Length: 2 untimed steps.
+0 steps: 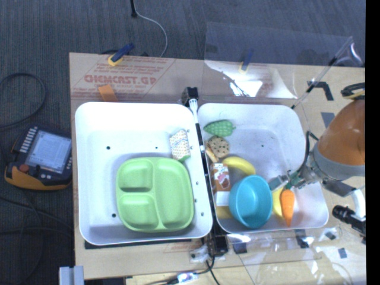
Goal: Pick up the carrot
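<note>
I see the carrot (287, 205) lying in the right bin (309, 136) near its 4 o'clock corner, just at 3 o'clock of the blue bowl (251, 201). The gripper (289, 181) sits at the carrot's 12 o'clock end; I cannot tell its opening.

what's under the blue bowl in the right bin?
The blue bowl sits in the right bin, overlapping a yellow item at its lower left and another on its right, beside the carrot. The banana lies just above it. Anything directly beneath is covered.
</note>
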Each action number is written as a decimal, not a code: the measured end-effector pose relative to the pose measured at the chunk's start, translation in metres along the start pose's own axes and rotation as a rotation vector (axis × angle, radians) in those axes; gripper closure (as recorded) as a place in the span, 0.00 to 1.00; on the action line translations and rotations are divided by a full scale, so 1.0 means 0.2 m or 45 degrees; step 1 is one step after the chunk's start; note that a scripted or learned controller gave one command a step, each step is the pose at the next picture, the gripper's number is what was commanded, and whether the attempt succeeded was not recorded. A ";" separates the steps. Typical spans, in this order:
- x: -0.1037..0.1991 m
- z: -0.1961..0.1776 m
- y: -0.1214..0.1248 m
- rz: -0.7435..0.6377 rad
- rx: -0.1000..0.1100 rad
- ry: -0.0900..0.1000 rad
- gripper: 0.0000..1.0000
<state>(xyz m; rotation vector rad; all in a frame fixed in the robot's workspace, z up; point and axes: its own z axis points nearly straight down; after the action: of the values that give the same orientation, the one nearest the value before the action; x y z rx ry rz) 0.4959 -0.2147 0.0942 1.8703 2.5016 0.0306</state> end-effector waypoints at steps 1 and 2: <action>0.02 0.00 0.02 0.256 -0.009 0.003 0.00; -0.01 0.00 -0.02 -0.160 0.009 0.000 0.00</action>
<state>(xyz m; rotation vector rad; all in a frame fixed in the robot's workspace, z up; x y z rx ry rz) 0.4932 -0.2178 0.0940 1.7109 2.6169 0.0204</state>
